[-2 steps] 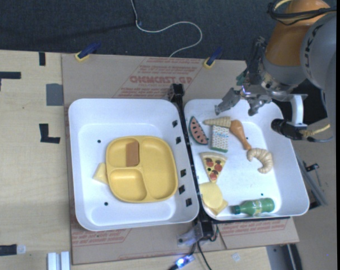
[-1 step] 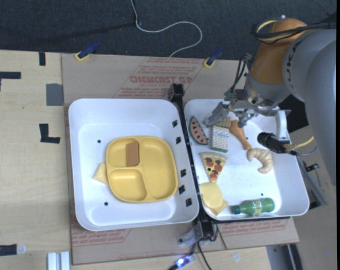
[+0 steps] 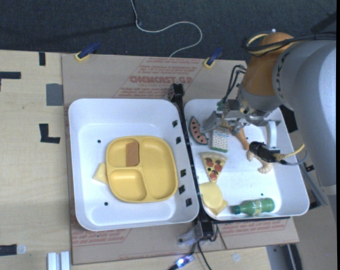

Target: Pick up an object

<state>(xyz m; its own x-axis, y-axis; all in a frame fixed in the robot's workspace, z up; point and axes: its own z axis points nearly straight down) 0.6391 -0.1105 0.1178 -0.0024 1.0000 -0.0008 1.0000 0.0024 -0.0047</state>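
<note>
The arm reached in over the right bin (image 3: 282, 190), and its pincer (image 3: 225, 118) hung low at the far end of that bin, near the top rim as the camera view has it. From where I stood I could not tell how far open it was, and nothing showed in its grip.

The likeliest thing to take, I judged, was the pale checked block (image 3: 219, 141). It lay on the bin floor just below the pincer in the view, a touch to the left, close enough that a short drop would seem to reach it. It looked nearly square, its slightly longer side running up and down the view. A watermelon slice (image 3: 197, 131) lay just to its left, curved along the bin's wall. An orange stick (image 3: 241, 135) slanted just to its right. A pizza slice (image 3: 213, 166) sat a little farther down.

With such close neighbours, a descent off to either side could well catch the wrong piece.
</note>
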